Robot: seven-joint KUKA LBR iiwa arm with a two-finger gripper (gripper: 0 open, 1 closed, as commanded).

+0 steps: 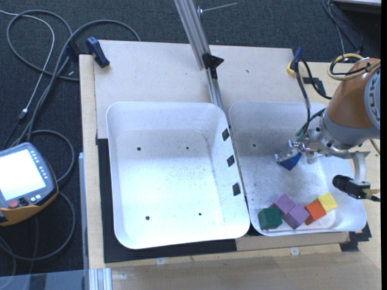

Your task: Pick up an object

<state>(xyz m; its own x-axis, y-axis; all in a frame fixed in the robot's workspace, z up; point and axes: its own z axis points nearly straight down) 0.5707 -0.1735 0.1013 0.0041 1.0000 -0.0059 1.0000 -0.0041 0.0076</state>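
My gripper (289,159) hangs over the middle of the right bin (260,125), reaching in from the right. A small blue block (293,161) sits between its grey fingers, and the gripper is shut on it. The block seems slightly above the bin floor, though I cannot be sure of the height. Several other blocks lie along the bin's near edge: a green one (270,217), two purple ones (284,206) (297,216), an orange one (315,210) and a yellow one (327,202).
The left bin (121,119) stands beside the right one, sharing a raised wall with black clips (230,160). A slanted metal rail (193,29) crosses above the bench's back. A black fitting (347,186) on the arm hovers near the yellow block.
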